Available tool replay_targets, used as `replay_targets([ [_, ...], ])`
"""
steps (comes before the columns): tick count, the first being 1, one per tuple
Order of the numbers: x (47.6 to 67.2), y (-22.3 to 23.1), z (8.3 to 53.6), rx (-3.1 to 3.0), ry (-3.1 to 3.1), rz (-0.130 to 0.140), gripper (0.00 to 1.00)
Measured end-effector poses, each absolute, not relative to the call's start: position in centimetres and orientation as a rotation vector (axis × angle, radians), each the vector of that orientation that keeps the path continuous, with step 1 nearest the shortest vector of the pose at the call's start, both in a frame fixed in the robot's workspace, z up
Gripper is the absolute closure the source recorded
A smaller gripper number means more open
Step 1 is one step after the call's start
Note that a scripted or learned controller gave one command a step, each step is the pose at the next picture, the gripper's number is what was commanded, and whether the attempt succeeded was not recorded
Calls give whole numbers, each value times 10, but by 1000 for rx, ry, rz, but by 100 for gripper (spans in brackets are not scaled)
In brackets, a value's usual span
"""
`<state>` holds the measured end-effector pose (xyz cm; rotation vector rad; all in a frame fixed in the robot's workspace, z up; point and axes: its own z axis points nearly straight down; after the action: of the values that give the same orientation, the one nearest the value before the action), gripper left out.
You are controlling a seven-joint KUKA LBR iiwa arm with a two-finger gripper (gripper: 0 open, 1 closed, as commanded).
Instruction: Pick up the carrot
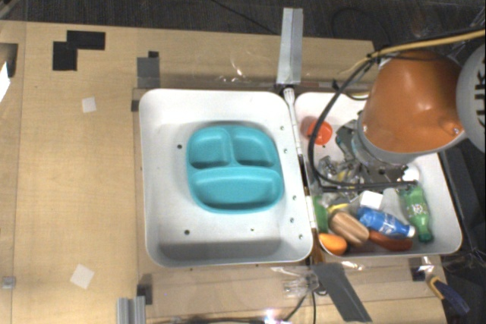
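Note:
Two orange items lie in the right bin (448, 235), and I cannot tell which one is the carrot. One orange piece (320, 133) is near the bin's back left, partly crossed by a black cable. The other orange item (332, 243) sits in the front left corner. The arm's orange band (410, 106) hangs over the bin's middle and hides much of it. Below it the gripper (348, 167) points down into the clutter, between the two orange items.
A teal divided plate (231, 167) lies in the left bin (163, 125). The right bin also holds a tan bun (351, 226), a blue bottle (387, 222), a green bottle (416, 212) and a green item (320, 212). A metal post (290, 49) stands behind the bins.

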<state>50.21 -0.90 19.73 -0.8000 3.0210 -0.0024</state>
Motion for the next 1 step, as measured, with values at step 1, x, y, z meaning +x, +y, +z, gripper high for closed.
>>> replay_targets([
  [1,502,-9,197,-801,3021,-2,0],
])
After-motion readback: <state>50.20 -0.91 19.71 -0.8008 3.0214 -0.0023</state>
